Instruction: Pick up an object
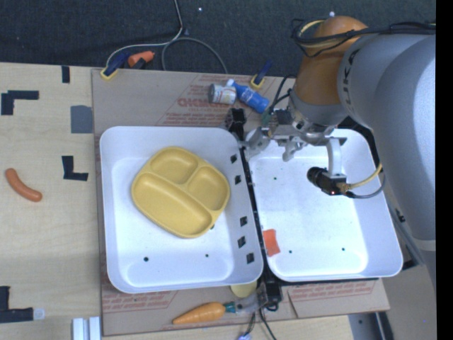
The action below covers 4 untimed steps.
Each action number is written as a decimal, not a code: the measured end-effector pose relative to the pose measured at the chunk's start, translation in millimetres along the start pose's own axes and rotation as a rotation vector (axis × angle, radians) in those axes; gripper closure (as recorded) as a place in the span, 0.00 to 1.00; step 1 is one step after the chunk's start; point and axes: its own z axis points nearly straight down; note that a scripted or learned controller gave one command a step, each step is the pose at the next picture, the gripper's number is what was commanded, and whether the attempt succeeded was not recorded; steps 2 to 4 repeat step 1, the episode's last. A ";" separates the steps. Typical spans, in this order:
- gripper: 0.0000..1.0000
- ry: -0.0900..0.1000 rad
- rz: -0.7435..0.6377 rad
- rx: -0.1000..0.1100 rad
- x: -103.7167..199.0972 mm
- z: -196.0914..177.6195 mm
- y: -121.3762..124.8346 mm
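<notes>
Orange block lies flat in the right bin, by its left wall near the front corner. The hand hangs over that bin's back edge (whether spread or pressed together, I cannot tell), the block well frontward and slightly left.

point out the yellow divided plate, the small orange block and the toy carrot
yellow plastic divided plate (180, 190), camera view, on its central divider ridge
small orange block (271, 242), camera view, on its top face
orange toy carrot (198, 313), camera view, on the middle of its body
</notes>
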 end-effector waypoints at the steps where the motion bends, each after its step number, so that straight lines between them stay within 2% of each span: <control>1: 0.00 -0.003 0.006 -0.006 -60.8 -9.2 35.9; 4: 0.00 -0.003 0.006 -0.006 -60.8 -9.2 35.9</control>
